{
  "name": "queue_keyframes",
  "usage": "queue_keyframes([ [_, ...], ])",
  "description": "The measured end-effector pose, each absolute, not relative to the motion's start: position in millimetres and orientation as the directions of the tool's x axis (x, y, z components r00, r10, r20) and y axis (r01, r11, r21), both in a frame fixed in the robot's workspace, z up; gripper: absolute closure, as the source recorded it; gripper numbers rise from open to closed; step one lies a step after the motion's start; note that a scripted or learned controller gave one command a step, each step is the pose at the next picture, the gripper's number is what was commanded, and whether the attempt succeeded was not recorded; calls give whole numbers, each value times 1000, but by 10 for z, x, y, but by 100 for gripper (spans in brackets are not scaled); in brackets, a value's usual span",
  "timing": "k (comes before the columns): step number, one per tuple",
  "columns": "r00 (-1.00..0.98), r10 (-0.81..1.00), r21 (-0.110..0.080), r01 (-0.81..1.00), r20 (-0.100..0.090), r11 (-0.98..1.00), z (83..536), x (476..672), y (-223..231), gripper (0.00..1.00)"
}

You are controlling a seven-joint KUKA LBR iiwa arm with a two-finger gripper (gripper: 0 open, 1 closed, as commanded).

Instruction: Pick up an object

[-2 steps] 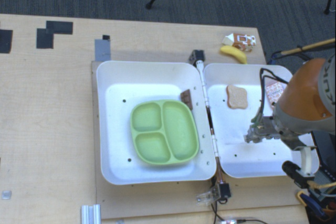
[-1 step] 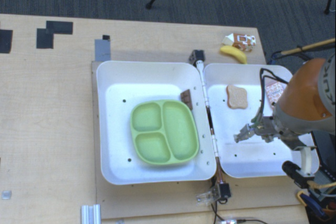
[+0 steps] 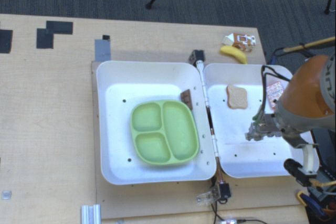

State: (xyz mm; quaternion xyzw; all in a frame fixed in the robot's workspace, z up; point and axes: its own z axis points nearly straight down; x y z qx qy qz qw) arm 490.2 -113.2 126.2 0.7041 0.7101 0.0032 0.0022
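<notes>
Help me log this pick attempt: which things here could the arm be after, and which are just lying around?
In play:
- gripper, low in the right bin
- bread slice, in the same bin
- green tray, in the left bin
- small brown item at the tray's edge

Lying about:
- banana and packet, on the bench beyond the bins

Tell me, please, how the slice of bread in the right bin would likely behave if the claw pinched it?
The bread slice looks thin and lies flat on the right bin, so it is probably light and hard to get under. If it is real bread, it may squash or tear.
</notes>
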Motion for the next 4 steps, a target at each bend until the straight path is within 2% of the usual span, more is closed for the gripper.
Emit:
queue_keyframes([
  [1,-9,1000,8,1000,1,9,1261,4901,-1132,0],
  [2,-5,1000,2,1000,1,5,1085,4874,-956,0],
  [3,-7,1000,6,1000,1,7,1192,4891,-954,100],
  [4,-8,1000,6,1000,1,8,1192,4891,-954,0],
])
